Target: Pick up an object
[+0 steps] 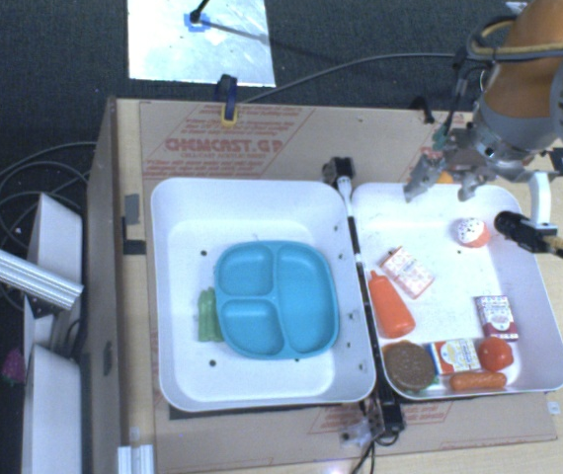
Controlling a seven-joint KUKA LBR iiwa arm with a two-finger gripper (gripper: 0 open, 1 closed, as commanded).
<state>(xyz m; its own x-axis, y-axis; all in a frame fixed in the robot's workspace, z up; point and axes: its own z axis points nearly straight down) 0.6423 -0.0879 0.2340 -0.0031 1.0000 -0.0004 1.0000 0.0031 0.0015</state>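
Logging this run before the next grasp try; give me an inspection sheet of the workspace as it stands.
Surface: two white bins, left bin and right bin, on a cardboard sheet.
Job's things: right bin holds orange bottle, small carton, red carton, brown patty, tomato, sausage, white-and-orange ball.
Clutter: left bin holds blue divided plate, green piece.
Grippers: tool above right bin's far edge, holding nothing.
Cables: loose loops on the floor at left.
Surroundings: dark carpet, silver sheet.
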